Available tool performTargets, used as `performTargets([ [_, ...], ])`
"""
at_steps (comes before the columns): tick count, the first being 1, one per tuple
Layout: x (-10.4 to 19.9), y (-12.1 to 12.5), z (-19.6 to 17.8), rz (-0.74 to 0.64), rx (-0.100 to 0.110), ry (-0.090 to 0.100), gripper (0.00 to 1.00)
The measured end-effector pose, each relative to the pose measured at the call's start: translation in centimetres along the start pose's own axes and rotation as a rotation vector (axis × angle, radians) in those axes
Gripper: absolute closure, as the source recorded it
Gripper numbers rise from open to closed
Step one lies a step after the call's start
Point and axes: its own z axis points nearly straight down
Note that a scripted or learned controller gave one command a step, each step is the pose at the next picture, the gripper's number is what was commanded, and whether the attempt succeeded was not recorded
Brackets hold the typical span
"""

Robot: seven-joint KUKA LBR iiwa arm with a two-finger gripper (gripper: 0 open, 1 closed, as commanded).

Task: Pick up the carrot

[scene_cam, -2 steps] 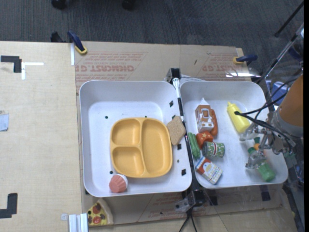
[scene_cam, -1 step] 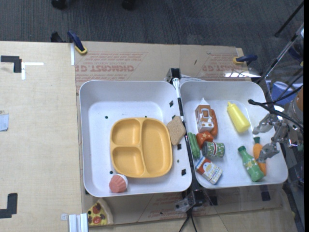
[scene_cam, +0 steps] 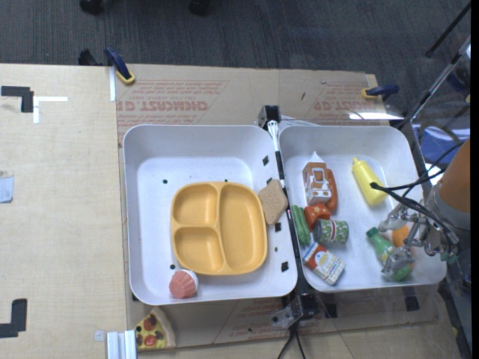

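Hovering over the carrot in the right bin, the pincer; its spread I cannot tell.

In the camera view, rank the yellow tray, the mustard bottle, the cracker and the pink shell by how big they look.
Largest to smallest:
1. yellow tray
2. mustard bottle and cracker: these look about alike, so I won't rank them against each other
3. pink shell

Lab bench (clamps, cardboard)
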Motion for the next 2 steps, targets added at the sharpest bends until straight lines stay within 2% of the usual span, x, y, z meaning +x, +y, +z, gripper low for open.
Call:
performTargets([
  [1,-0.3,0.0,-1.0,0.003,0.0,-0.007,1.0],
  [2,2.2,10.5,-5.8,0.202,0.001,-0.001,1.0],
])
